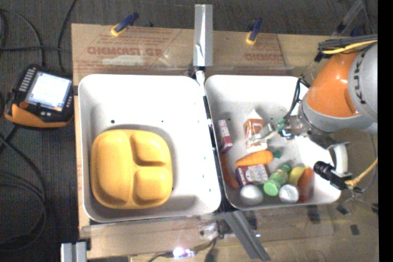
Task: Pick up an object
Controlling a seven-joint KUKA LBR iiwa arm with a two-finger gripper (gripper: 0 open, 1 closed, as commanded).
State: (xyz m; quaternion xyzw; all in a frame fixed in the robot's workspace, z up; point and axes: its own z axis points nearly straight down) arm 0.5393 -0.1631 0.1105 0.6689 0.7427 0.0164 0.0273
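Objects for picking sit untouched in the right bin (215, 95): white egg (250, 194), green bottle (276, 179), carrot (254, 159), small carton (255, 130). Beyond, the gripper (277, 129) hovers beside the carton, grip state unclear; nothing appears lifted yet.

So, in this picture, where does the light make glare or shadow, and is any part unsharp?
Camera view: soft shadow lies along the inner walls of the left shallow white bin and beside the yellow divided plastic tray; the small handheld screen glows washed out; the whole frame is slightly soft, small items blurred.
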